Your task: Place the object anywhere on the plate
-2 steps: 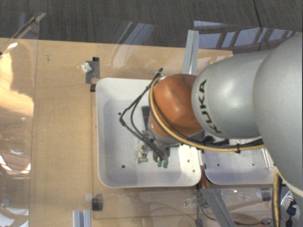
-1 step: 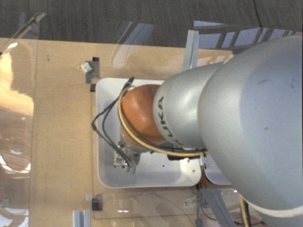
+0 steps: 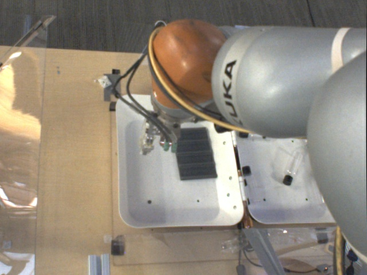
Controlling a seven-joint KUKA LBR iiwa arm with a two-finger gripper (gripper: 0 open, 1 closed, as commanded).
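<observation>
Here, seen from above at a slant, a wooden bench (image 3: pixel 74 182) carries two shallow white bins side by side. The left bin (image 3: pixel 172 202) sits near the middle of the view. The right bin (image 3: pixel 269 202) lies at about four o'clock and is partly covered by the robot.

A large grey arm (image 3: pixel 275 79) comes in from three o'clock and takes up much of the upper right. Its rounded orange band (image 3: pixel 183 56) sits at about twelve o'clock, above the far edge of the left bin. Black and yellow cables (image 3: pixel 135 73) loop around the band's left side.

Below the band, the gripper (image 3: pixel 156 141) hangs over the far left part of the left bin, at about ten o'clock within that bin. It is small, metallic and blurred, so whether it is apart or together cannot be told, and nothing can be made out in it.

Just beside the gripper, toward three o'clock, a dark ribbed plate (image 3: pixel 196 153) lies flat on the left bin's floor. It is rectangular, and its far end is under the arm.

The object, a small clear vial (image 3: pixel 291 171) with a black cap, lies on its side in the right bin, well apart from the plate and the gripper. The cap points toward seven o'clock.

A small dark block (image 3: pixel 117 245) rests on the bench at seven o'clock, just outside the left bin's near corner.
</observation>
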